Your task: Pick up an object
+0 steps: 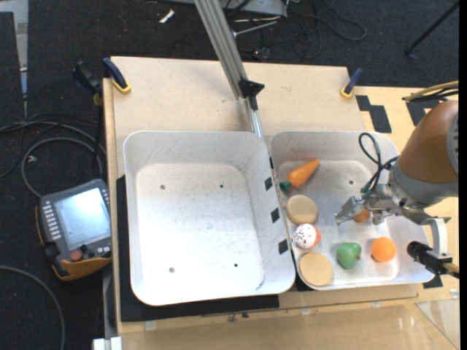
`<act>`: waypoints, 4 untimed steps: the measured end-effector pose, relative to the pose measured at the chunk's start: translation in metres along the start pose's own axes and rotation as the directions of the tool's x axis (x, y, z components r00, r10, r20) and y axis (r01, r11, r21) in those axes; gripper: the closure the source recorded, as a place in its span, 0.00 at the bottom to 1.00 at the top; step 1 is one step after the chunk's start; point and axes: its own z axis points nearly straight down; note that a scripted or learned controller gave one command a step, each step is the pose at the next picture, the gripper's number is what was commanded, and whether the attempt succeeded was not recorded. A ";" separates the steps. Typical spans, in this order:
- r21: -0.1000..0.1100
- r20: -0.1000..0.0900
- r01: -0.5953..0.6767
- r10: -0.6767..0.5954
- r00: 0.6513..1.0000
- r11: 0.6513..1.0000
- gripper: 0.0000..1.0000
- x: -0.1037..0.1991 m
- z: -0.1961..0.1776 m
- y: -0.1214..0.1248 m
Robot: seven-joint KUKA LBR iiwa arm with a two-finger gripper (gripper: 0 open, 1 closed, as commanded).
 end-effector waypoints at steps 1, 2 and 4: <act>-0.006 0.002 0.000 0.000 1.000 1.000 1.00 -0.001 -0.013 0.001; -0.010 0.004 -0.001 0.001 1.000 1.000 1.00 -0.006 -0.058 -0.003; -0.009 0.003 0.004 -0.004 1.000 1.000 1.00 -0.012 -0.145 0.005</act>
